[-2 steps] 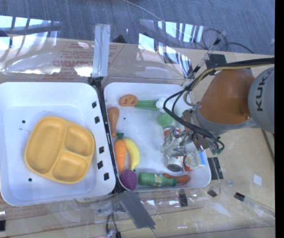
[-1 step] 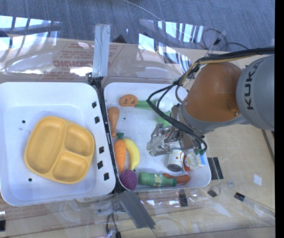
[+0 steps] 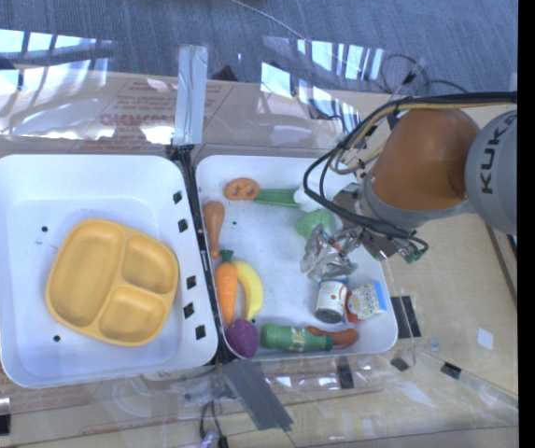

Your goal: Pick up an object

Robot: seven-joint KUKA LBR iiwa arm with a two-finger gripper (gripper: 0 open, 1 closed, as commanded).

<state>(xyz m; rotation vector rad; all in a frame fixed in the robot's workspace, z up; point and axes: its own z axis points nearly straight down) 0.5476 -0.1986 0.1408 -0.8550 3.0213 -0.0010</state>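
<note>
The arm reaches in from the desk's right edge, its orange band above the right bin. The gripper hangs low over the right half of that bin, a tangle of metal and cable; whether its fingers are open or closed cannot be told from this slant, and nothing can be seen between them.

Just below the gripper stands a small can, with a small white carton touching its right side. Along the bin's near edge lie a purple plum-like toy, a green bottle and a red chilli, in a row. By the left wall sit a carrot and a banana side by side, with a drumstick above them. At the far edge are an orange cookie-like piece and a green stalk; a pale green object, perhaps a pepper, lies partly under the gripper's cables.

The left bin holds a yellow divided plate.
</note>
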